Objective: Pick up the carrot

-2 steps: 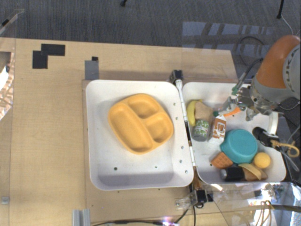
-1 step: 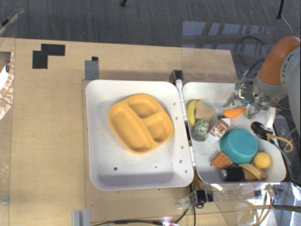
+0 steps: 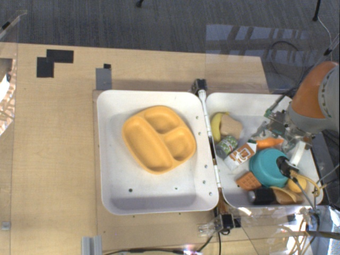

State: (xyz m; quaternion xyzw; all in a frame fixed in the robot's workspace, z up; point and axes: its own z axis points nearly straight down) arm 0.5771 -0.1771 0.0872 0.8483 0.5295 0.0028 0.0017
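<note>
From here I can't make out the gripper (image 3: 277,127) clearly; it sits low just above the carrot (image 3: 270,142), and whether it is parted or closed I cannot tell. The carrot, a short orange stub, lies just above the teal bowl (image 3: 268,165), partly hidden by the mechanism. Clutter crowds the bowl: a banana (image 3: 215,125) up-left, a waffle-textured cracker (image 3: 247,181) below-left. The yellow divided plate (image 3: 159,138) sits far left of the bowl.

Yellow divided plate (image 3: 159,138), orange carrot (image 3: 270,142) (teal bowl (image 3: 267,164) beside).
</note>
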